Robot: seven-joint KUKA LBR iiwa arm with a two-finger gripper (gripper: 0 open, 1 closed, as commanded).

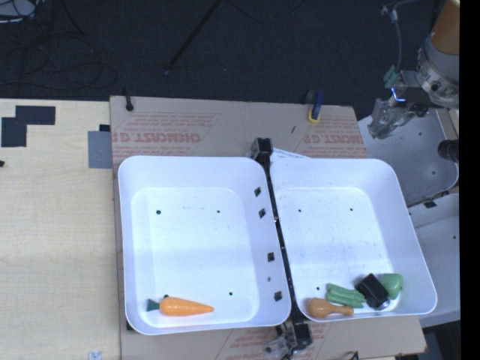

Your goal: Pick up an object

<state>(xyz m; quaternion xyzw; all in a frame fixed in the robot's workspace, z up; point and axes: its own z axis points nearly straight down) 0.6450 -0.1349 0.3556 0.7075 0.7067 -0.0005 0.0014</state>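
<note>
Camera view | left bin (135, 201): carrot (184, 306) | right bin (405, 201): pear (326, 308), green toys (346, 295), black block (372, 290) | hand (382, 120) grip: cannot tell

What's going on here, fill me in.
The gripper hangs off to the upper right, outside both bins, near none of the objects. A toy carrot lies in the left bin. The right bin has a green vegetable, a black block and an orange piece in its near corner.

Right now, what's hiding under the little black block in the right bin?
The small black block lies on green toy vegetables, beside an orange gourd-shaped toy. Whatever sits directly under the block is covered.
</note>
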